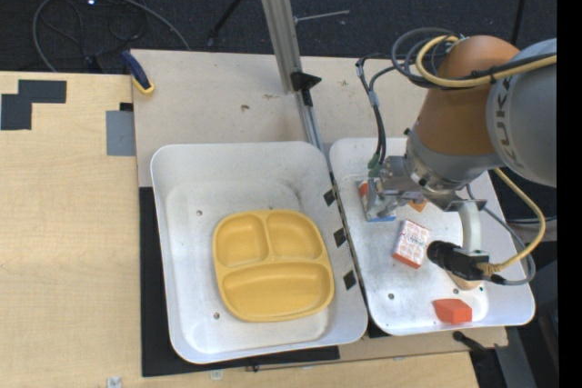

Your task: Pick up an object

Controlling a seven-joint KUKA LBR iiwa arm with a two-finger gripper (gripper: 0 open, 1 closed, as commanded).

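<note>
My gripper is low in the right bin, at its left side near the wall shared with the other bin. Small red and blue bits of some object peek out right under it; whether it is gripped cannot be told. A small red and white box lies just right of and below the gripper, apart from it. An orange-red block sits near the bin's front edge.
The left bin holds a yellow divided plate. A slanted aluminium post stands behind the bins. The arm's grey and orange body hangs over the right bin's back half.
</note>
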